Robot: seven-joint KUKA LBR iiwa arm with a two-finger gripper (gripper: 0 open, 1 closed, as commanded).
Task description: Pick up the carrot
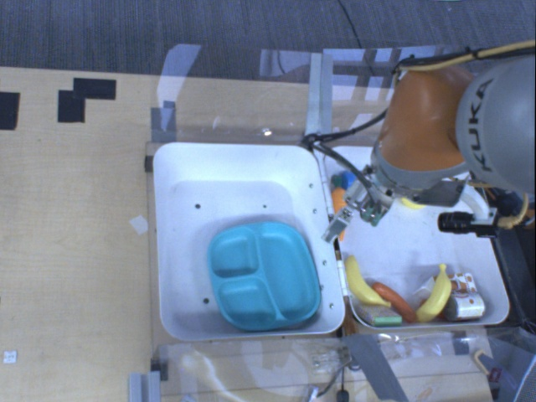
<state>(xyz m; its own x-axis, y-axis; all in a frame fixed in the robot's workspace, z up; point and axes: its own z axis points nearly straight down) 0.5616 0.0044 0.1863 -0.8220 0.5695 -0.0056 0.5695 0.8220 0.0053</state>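
The carrot, a short orange piece with a blue-green end, lies against the left wall of the right bin, partly hidden by the wrist. My gripper hangs just to its lower right, low over that bin's left edge. Its fingers stand open, one grey finger reaching toward the wall between the bins. Nothing shows between the fingers. The orange-banded arm covers the back of the right bin.
A teal divided plate lies in the left bin. At the right bin's front lie two bananas, a red-orange stick, a green block and a small packet.
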